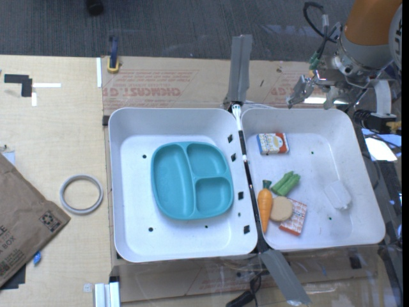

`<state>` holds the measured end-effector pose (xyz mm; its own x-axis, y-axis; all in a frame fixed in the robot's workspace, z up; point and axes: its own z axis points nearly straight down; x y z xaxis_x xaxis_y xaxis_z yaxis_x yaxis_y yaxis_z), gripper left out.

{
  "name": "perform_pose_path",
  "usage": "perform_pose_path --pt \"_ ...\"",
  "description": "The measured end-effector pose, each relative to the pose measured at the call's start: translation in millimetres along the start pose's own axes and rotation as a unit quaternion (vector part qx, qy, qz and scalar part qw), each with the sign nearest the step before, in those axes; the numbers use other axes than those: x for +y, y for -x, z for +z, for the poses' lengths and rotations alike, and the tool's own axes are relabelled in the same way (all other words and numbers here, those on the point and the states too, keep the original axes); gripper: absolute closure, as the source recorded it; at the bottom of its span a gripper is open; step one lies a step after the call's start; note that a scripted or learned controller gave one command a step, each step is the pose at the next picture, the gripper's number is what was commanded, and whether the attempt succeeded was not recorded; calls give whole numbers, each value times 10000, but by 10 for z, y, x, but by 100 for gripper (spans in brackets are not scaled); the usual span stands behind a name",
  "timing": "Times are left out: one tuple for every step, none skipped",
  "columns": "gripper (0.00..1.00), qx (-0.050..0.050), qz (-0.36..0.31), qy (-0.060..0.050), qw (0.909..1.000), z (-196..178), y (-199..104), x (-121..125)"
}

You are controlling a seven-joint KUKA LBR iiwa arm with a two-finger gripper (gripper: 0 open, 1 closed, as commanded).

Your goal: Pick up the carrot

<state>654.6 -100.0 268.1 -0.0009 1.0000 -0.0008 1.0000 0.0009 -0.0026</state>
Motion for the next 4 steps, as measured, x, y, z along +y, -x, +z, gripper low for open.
perform_pose_path --pt "0 0 435 -14 9991 652 -605 -882" --pt "0 1 856 -8 9963 780 -684 -1478" --pt "0 1 1267 -3 9919 778 -574 -1379" --pt "0 1 1386 -13 9904 1445 3 -1202"
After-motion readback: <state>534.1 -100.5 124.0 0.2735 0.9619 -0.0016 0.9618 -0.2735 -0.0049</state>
